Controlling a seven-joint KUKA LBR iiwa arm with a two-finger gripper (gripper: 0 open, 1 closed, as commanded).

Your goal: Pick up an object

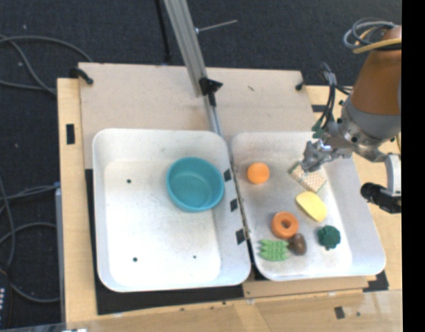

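the tool [311, 163] hangs low over the back of the right bin [357, 254], right above a flat, pale checked piece that looks like a waffle or cracker [311, 180]. whether its fingers are spread or closed cannot be told from this angle, and nothing can be seen held between them.

that flat piece, lying against the bin floor just under the tool, looks like the likeliest target. it seems thin, light and stiff, probably plastic toy food, with a gridded top that should give some grip. being so flat, it would likely need to be pinched across its edges, and it could easily slide on the smooth bin floor.

just beside it lies a yellow wedge [312, 205], rounded and glossy, thicker and probably easier to close on across its narrow side. near the bin's left wall sits an orange ball [258, 173], smooth and apt to roll away. nearer the front are an orange ring [285, 224], a small brown lump [297, 243] touching it, a ridged green piece [273, 250] and a knobbly dark green broccoli [329, 236]; all look like small, light, hard toys.

the left bin [115, 185] holds a round teal bowl [195, 183], upright, smooth-walled, best taken by its rim. both bins are shallow white plastic, lightly scuffed, resting on a pale wooden desk [143, 95].
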